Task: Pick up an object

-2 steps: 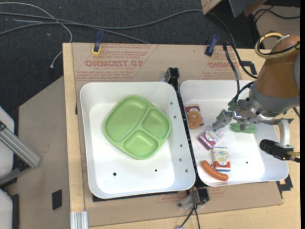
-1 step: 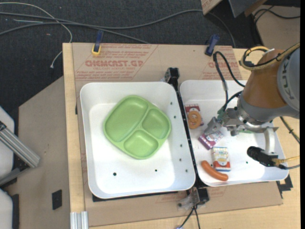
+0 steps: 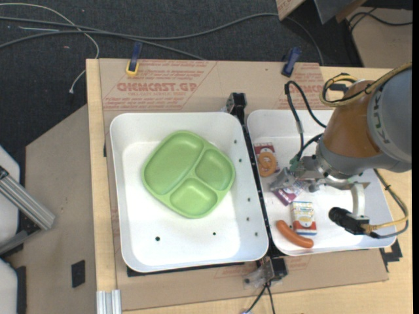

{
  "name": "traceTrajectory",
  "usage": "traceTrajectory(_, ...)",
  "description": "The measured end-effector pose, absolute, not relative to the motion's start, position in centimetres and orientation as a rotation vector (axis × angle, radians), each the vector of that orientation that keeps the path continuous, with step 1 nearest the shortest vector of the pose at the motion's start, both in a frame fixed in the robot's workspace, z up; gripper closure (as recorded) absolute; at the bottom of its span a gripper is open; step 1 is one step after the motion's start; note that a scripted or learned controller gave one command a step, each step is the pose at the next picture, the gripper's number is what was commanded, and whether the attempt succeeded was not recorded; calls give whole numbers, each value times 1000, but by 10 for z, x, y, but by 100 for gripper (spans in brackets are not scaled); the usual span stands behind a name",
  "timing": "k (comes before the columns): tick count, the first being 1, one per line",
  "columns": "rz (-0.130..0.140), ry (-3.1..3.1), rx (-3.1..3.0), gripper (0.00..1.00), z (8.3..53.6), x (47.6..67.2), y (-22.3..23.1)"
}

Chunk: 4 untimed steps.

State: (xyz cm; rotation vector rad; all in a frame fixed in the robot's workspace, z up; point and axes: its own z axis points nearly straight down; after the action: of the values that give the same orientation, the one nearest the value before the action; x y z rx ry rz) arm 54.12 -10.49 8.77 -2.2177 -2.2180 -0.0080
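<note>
2 shallow white plastic bins sit side by side on a brown cardboard-covered bench (image 3: pixel 163 87). The left bin (image 3: pixel 131 241) has smooth glossy walls and rounded corners, and it holds a matte light-green plate (image 3: pixel 188 173), a rounded square with 3 moulded compartments, lying flat and turned at a slant to the bin's sides.

The right bin (image 3: pixel 275 120) holds the small items. A bagel (image 3: pixel 266 161), round and tan with a reddish ring, lies near the bin's left wall. A purple wrapper (image 3: pixel 286 193), crinkled and flat, lies just below it, under the gripper. A small carton (image 3: pixel 304 216), boxy, white with red and yellow print, stands near the front. A hot dog (image 3: pixel 294 233), smooth, orange-red and cylindrical, lies at the front edge, its long axis running from upper left to lower right, just beside the carton.

The arm (image 3: pixel 366 126) reaches in from the right, its bulky grey body and orange band bent down over the right bin. The gripper (image 3: pixel 293 177) is low over the wrapper; whether it is spread or closed, or grips anything, cannot be told.
</note>
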Motion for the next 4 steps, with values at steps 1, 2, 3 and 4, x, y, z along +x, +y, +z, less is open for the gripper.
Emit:
traceTrajectory(1, -16, -2229, -2235, 100, 103, 545, -109)
traceTrajectory(2, -4, -2226, -2221, 100, 151, 549, -100)
traceTrajectory(3, -5, -2226, -2222, 100, 195, 548, -98)
traceTrajectory(4, -6, -2227, -2223, 100, 242, 546, -91)
